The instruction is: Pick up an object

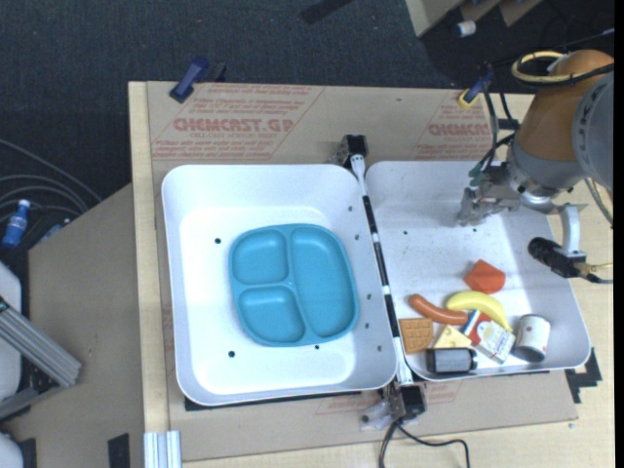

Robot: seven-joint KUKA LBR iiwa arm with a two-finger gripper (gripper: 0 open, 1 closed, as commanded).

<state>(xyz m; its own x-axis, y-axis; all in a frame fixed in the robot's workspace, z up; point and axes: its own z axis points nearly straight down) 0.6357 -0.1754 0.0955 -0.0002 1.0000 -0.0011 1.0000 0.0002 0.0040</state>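
Two white bins fill mid-frame; the gripper (pixel 477 206) hovers over the right bin's (pixel 419 188) upper part, whether wide or narrow I cannot tell.

Red lettering reading "CHEMCAST G P" is printed on the brown sheet (pixel 244 125) covering the worktop behind the left bin (pixel 185 261), and the same red print, too partial to be read, is repeated on that sheet behind the right bin (pixel 409 178).

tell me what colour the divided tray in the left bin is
Light blue; the tray shows best in the camera view.
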